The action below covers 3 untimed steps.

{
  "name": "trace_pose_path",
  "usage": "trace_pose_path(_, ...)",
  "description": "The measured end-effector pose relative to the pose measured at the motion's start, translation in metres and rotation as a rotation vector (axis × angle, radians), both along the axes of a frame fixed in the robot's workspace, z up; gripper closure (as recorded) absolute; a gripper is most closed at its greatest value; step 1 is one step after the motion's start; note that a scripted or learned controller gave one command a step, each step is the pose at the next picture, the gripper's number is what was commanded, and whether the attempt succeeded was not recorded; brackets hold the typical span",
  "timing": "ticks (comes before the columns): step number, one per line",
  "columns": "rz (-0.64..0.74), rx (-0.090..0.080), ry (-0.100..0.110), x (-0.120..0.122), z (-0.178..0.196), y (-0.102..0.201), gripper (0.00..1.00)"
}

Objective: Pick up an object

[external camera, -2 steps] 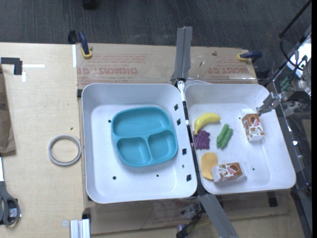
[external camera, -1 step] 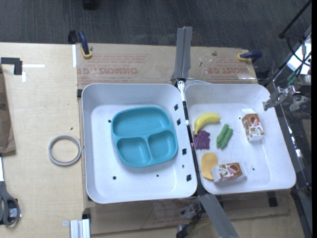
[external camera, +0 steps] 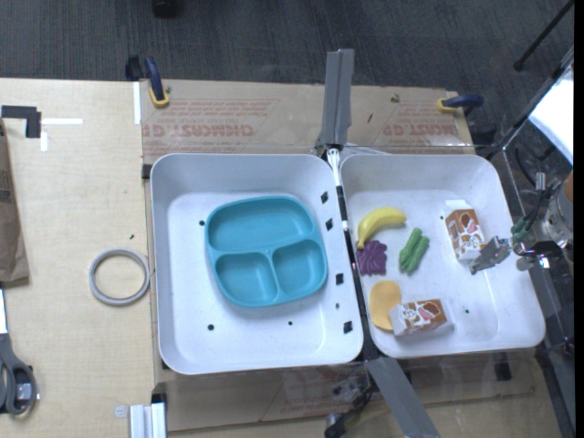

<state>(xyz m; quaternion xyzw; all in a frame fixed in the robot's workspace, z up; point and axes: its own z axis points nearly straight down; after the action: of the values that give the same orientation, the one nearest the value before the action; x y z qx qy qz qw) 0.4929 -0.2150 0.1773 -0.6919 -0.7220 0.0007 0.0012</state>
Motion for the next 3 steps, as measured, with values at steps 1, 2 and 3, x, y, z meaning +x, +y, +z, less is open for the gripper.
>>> trace_pose_path(1,-0.391,-0.001,0.001,0.049,-0.046,0.032,0.00)
trace_pose_path(2,-0.228,-0.001,-0.006,0.075,-0.083,0.062,0.00)
trace_pose_path(3,0.144,-0.002,-0.008,0.110,-0.083,0.075,0.00)
